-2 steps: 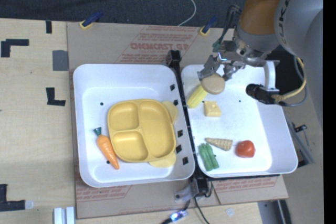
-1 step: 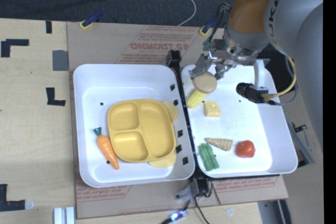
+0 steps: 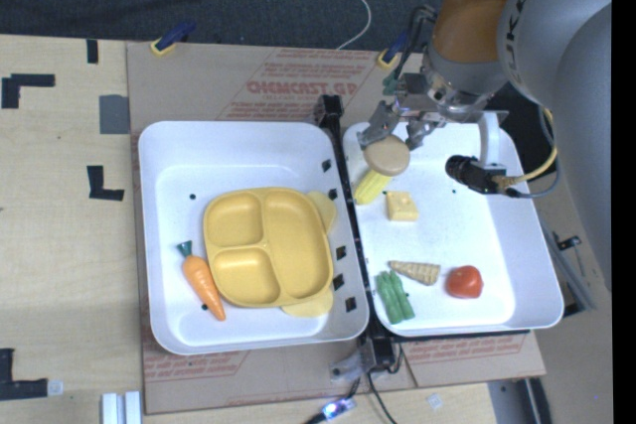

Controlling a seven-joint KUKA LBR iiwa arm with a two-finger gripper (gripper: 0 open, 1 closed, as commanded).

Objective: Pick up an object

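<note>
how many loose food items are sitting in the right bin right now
5: corn at the left wall, cheese beside it, cone, tomato and green vegetable along the near side. The arm may hide others.

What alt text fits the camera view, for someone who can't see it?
The arm's gripper hovers over the right bin, just above a corn cob, a round tan piece at its tip. That bin also holds cheese, a cone, a tomato and a green vegetable; the left bin holds a yellow tray and a carrot.
</note>
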